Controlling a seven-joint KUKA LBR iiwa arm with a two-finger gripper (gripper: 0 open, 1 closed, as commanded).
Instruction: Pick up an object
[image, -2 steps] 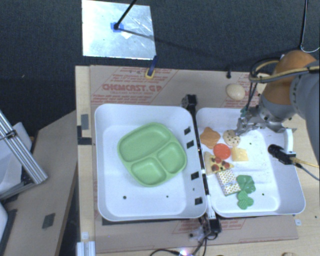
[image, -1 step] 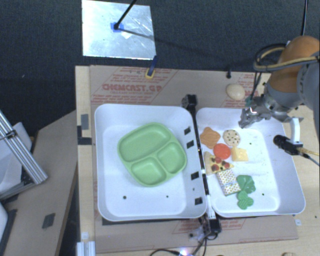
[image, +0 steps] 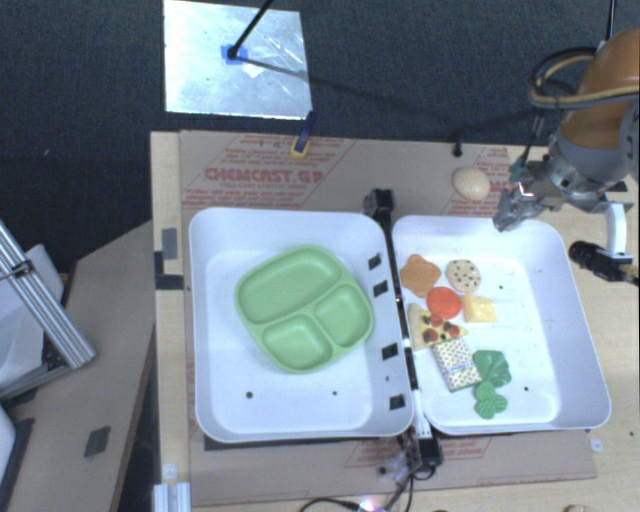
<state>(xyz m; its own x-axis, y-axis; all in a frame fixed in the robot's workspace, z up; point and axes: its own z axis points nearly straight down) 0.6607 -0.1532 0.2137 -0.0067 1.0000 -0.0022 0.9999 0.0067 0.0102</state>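
A: Nearest the camera, what lies in the right bin (image: 570, 300)?
B: A green toy (image: 491, 381) at the front, then a patterned packet (image: 455, 363), a pizza slice (image: 437, 327), a red disc (image: 444, 302), a yellow block (image: 479, 309), an orange piece (image: 420, 272) and a cookie (image: 462, 274), all bunched toward its left side.
A: And the left bin (image: 210, 330)?
B: A green divided tray (image: 304, 308), lying flat.
A: Farther back?
B: A beige egg-like thing (image: 470, 182) on the counter (image: 400, 165), behind the right bin. The gripper (image: 507, 216) hangs over that bin's far rim, grasping nothing; whether it is spread is hard to tell.
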